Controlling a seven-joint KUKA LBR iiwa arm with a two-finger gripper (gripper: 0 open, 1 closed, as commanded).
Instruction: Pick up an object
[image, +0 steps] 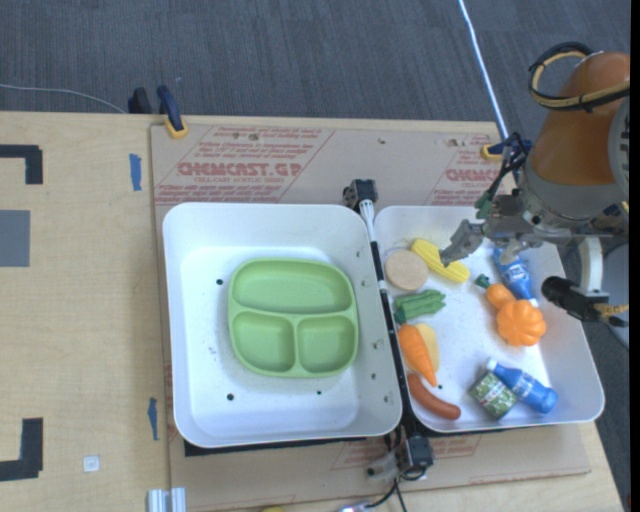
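The gripper (478, 232) hangs over the upper part of the right bin (585, 390), reaching in from the frame's right under the grey and orange arm (580, 110); whether its fingers are spread or pressed together I cannot tell, since the wrist hardware blurs into them, and nothing is visibly pinched between them. The nearest thing to pick is the yellow corn cob (438, 260), just below and to the left of the gripper, lying with its long axis slanting from upper left to lower right. Touching or almost touching its left end is a round tan biscuit (405, 270), so a grasp across the cob's short width looks more workable than one along its length. To the lower right of the gripper lie a small blue bottle (514, 278) and, below it, an orange pumpkin (519, 322), both close to the arm's side. Further down the frame sit a green bean pod (420, 304), a carrot (416, 352), a yellow slice (430, 340) beside it, a red sausage (433, 399), a green can (493, 395) and a second blue bottle (526, 388). The cob is near the bin's upper rim and the divide between bins, with open white floor to its lower right. The left bin (200, 300) holds a green divided tray (293, 317), well apart from the gripper.
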